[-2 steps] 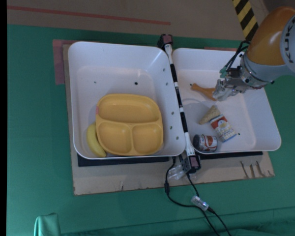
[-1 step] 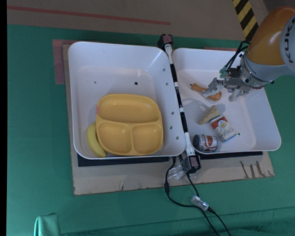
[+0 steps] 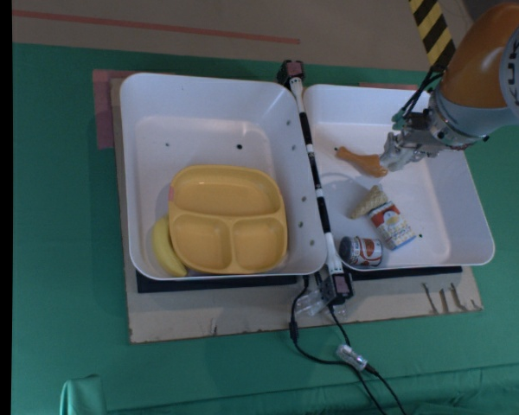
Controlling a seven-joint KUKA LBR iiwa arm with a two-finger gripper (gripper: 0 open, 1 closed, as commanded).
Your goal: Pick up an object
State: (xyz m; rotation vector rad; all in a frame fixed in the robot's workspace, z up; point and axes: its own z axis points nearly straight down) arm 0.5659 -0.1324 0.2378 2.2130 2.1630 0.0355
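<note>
— Cables [image 3: 329,335] trail across the green cloth [image 3: 60,232] at the near edge, ending in a small silver plug; what sits behind them?

— Brown cardboard sheet [image 3: 242,314] under two white bins, with a black-and-white striped bar [image 3: 311,158] running along the seam between them. Beyond the cloth, tan floor with a red line [image 3: 156,26] and a yellow-black hazard strip [image 3: 428,15] at the top right.

— Left bin [image 3: 199,102]?

— Yellow divided plate [image 3: 227,219], and a banana [image 3: 166,249] tucked against its left edge.

— Right bin [image 3: 467,223]?

— Orange drumstick toy [image 3: 362,161] near the middle, a tan wedge [image 3: 368,202] just below it, a small carton [image 3: 392,225] beside that, and a can [image 3: 361,251] on its side at the near wall.

— And the arm?

— Gripper [image 3: 394,156] hangs low over the right bin, right at the drumstick's thick end. Whether its fingers grasp anything, I cannot tell
</note>
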